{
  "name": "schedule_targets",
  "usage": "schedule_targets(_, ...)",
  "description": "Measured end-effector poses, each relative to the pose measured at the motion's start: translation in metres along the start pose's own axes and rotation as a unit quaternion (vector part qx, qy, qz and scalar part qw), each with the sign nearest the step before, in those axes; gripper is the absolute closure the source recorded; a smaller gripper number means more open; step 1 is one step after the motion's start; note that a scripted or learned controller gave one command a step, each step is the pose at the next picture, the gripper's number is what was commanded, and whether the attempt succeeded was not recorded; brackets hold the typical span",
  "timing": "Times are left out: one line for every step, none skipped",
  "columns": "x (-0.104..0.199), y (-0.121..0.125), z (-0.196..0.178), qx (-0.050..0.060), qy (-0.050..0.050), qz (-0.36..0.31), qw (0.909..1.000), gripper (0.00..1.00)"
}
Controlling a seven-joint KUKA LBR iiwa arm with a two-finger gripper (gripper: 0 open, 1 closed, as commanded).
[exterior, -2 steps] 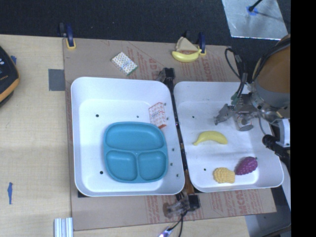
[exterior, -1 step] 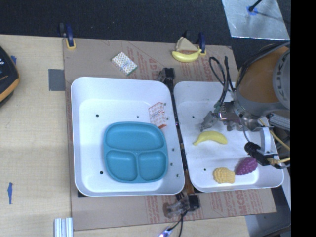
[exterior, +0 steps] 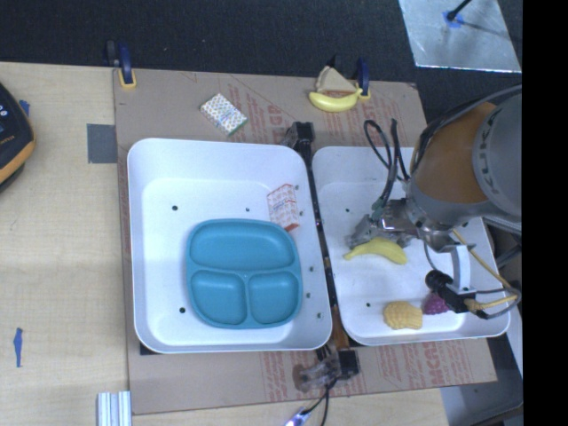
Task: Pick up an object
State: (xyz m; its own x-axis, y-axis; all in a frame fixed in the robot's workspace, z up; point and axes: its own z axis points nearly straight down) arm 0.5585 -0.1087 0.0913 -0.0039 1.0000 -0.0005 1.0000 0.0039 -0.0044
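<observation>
- We see the gripper (exterior: 371,230) low in the right bin (exterior: 355,318), its metal tip just above the left end of a yellow banana (exterior: 380,251); we cannot tell its state, nor whether it touches the fruit.
- The arm (exterior: 461,162) reaches in from the right, its orange band above the bin's far side.
- Near the front wall lie a yellow corn-like piece (exterior: 403,316) and a purple item (exterior: 435,304).
- The left bin (exterior: 160,162) holds a blue divided plate (exterior: 244,272) and a small red-and-white packet (exterior: 284,206).
</observation>
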Motion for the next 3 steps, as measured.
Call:
schedule_targets(-0.001, 0.0, -0.01, 0.001, -0.001, -0.002, 1.0, 1.0)
schedule_targets(-0.001, 0.0, -0.01, 0.0, -0.001, -0.002, 1.0, 0.0)
schedule_targets(-0.021, -0.037, 0.0, 0.0, 0.0, 0.0, 1.0, 0.0)
